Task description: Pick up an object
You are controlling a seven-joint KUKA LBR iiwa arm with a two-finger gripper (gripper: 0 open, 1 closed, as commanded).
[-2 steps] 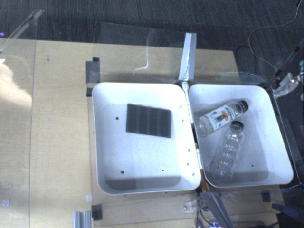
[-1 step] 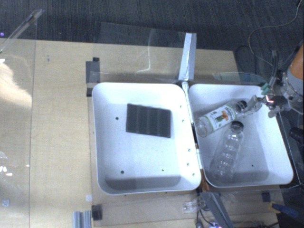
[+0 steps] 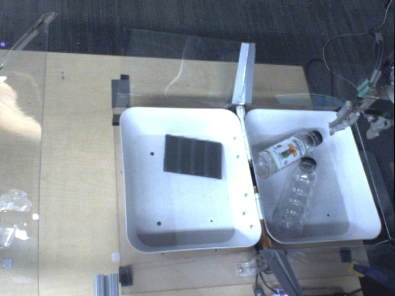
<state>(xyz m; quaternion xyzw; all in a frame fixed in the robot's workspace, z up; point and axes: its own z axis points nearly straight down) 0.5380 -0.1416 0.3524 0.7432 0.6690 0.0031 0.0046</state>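
Two clear plastic bottles lie in the right bin [image 3: 368, 209]. One bottle has a white and green label [image 3: 285, 153] and lies across the bin's far half, its dark cap pointing to the upper right. The other bottle is bare [image 3: 296, 197] and lies nearer the front, its dark cap touching the labelled one. A flat dark grey rectangular pad [image 3: 192, 156] rests in the far half of the left bin [image 3: 128, 184]. My gripper [image 3: 353, 111] hangs over the right bin's far right corner, apart from both bottles, with nothing seen in it.
A metal post [image 3: 244, 79] stands behind the seam between the bins. Cables [image 3: 352, 42] loop at the upper right above the arm. Crumpled clear plastic [image 3: 13, 201] lies on the bench at far left. Clear panels stand behind the bins.
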